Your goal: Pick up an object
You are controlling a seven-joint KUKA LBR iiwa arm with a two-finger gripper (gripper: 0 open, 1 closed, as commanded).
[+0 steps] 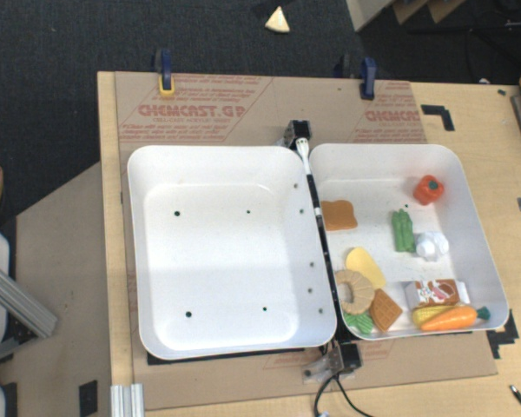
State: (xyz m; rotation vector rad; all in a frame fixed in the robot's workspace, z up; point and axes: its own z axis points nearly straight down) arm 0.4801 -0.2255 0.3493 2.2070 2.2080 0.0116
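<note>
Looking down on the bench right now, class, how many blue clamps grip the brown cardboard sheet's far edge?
2. One blue clamp sits at the far left of the brown cardboard sheet, the other blue clamp at the far right, above the right white bin.

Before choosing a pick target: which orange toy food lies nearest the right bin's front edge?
The long orange plastic carrot in the front right corner; the round orange-red tomato sits far back.

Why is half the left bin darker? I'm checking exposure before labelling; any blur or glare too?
Camera view: a soft shadow covers the upper part of the left bin, while its lower floor is bright, nearly washed out; the right bin is evenly lit; small items like the orange carrot look slightly soft.
</note>
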